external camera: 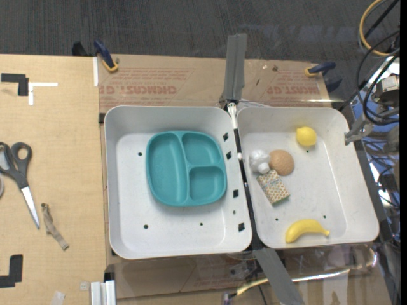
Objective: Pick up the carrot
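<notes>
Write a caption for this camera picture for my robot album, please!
Teal divided plate sits in the left bin; lemon, banana and a brown ball lie in the right bin.

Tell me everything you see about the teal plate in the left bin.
The teal plate looks like smooth plastic, a rounded rectangle split into three compartments: one long one on the view's left and two smaller ones on the right. It lies flat, slightly turned, near the middle of the left bin. Nothing sits in it or touches it.

A teal three-compartment plastic plate fills the left white bin; grey-handled steel scissors lie well left of that plate.
</notes>
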`<action>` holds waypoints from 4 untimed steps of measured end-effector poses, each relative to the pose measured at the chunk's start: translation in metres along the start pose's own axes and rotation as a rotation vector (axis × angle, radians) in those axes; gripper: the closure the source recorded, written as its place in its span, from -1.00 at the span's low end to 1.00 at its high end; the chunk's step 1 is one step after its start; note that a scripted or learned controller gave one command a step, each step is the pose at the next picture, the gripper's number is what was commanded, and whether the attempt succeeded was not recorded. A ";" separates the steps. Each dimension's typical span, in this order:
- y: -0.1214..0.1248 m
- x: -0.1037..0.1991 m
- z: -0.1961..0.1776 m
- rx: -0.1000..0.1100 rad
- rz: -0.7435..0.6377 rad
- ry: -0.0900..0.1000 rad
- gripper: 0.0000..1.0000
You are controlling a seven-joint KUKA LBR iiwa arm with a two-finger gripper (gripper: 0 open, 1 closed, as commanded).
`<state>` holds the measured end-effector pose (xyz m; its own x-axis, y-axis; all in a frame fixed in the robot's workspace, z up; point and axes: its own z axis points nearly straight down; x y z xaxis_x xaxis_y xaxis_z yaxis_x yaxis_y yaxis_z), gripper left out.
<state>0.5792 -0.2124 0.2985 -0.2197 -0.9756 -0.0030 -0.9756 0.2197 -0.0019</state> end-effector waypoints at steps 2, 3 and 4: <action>-0.056 -0.006 0.117 -0.001 -0.363 -0.001 -1.00; 0.033 0.011 0.166 0.000 -0.023 0.000 -1.00; 0.092 0.026 0.203 -0.001 0.126 -0.003 -1.00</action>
<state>0.4842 -0.2169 0.0956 -0.3403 -0.9403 -0.0064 -0.9403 0.3403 -0.0007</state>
